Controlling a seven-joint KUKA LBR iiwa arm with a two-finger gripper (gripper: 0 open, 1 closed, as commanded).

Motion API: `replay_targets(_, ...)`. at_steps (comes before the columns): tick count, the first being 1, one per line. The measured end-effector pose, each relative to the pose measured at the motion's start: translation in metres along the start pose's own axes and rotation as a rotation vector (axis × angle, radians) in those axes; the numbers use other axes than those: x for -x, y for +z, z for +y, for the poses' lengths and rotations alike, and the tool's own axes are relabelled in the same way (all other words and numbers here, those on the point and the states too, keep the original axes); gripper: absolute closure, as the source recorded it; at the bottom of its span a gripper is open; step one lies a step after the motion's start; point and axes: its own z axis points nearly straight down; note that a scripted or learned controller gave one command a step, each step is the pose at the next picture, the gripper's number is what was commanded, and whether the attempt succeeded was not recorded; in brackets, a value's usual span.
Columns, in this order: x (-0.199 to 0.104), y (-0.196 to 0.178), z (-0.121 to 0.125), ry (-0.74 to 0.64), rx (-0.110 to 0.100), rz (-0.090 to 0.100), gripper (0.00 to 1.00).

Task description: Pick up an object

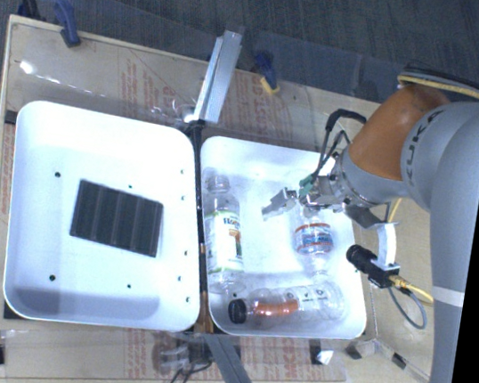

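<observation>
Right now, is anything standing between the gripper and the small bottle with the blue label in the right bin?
Nothing visible does. The gripper hangs over the right bin, just up and left of the small bottle, with bare white floor between them. The other two bottles lie along the left wall and the near wall.

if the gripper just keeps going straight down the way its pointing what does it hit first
Most likely the small clear bottle with the blue label, which lies in the right bin just below the gripper. Depth is hard to judge from this slanted view, so it might pass beside the bottle and meet the bin floor.
</observation>
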Motion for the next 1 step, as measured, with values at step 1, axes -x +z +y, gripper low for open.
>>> replay_targets(1, -0.0005, -0.0398, -0.0065, -0.077, 0.0, 0.0, 0.0)
